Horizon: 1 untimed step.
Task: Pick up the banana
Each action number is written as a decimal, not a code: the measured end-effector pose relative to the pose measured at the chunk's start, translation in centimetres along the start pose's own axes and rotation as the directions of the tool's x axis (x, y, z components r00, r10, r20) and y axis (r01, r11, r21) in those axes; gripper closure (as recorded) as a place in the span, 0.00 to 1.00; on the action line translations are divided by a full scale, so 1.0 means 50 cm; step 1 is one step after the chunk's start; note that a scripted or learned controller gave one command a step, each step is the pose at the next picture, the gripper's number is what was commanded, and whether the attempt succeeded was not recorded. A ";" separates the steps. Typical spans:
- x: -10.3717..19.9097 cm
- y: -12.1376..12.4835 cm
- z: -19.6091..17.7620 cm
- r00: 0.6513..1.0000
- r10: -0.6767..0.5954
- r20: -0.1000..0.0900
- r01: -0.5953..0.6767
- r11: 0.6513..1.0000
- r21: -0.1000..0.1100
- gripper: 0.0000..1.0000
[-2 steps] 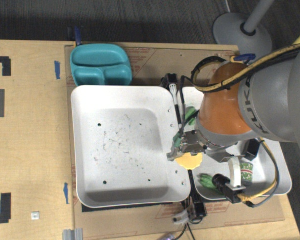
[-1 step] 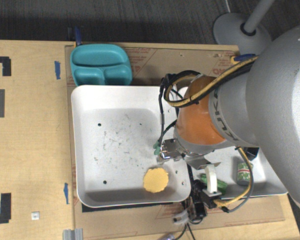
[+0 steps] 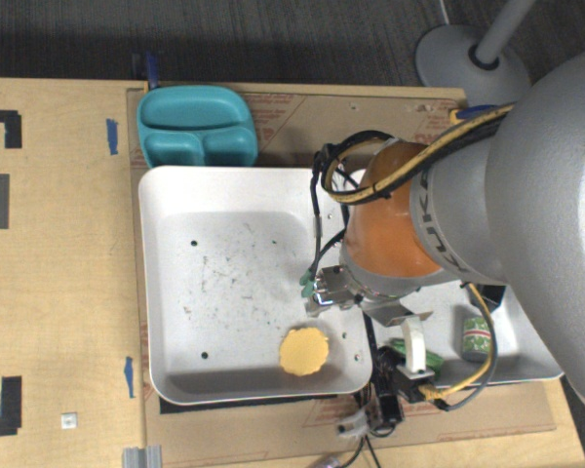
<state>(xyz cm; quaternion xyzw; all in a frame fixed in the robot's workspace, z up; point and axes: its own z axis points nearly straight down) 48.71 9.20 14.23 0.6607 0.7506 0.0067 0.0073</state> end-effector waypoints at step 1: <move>0.095 -0.005 0.113 0.959 -0.283 -0.008 0.284 0.959 0.019 1.00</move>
